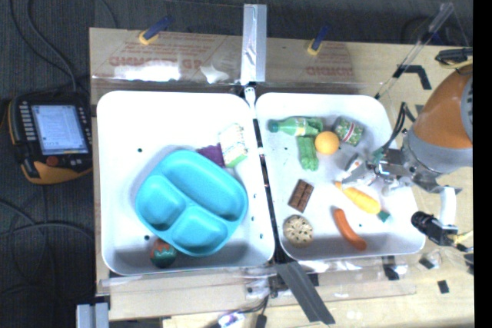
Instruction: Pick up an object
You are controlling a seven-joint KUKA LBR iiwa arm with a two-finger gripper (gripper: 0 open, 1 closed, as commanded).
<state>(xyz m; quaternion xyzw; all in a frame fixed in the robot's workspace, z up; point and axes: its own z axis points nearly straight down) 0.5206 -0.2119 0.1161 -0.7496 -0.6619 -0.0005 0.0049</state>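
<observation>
I see the gripper (361,171) low over the right bin (384,113); I cannot tell its state. A yellow banana (363,200) lies just beside it at 6 o'clock. An orange ball (327,142), green bottle (296,125) and cookie (297,228) share the bin. The left bin (115,111) holds a blue tray (192,200).

hidden: purple object (211,155) mostly under blue tray (192,200); red-green item (161,251) partly | cut off: arm (450,123) at right

A divided tray (192,200) lay in the left bin (115,165). In the right bin (323,105), a ball (327,143) sat between a bottle (296,126) and a can (350,131); a cookie (297,229) lay nearer the front, below a chocolate bar (300,196).
</observation>
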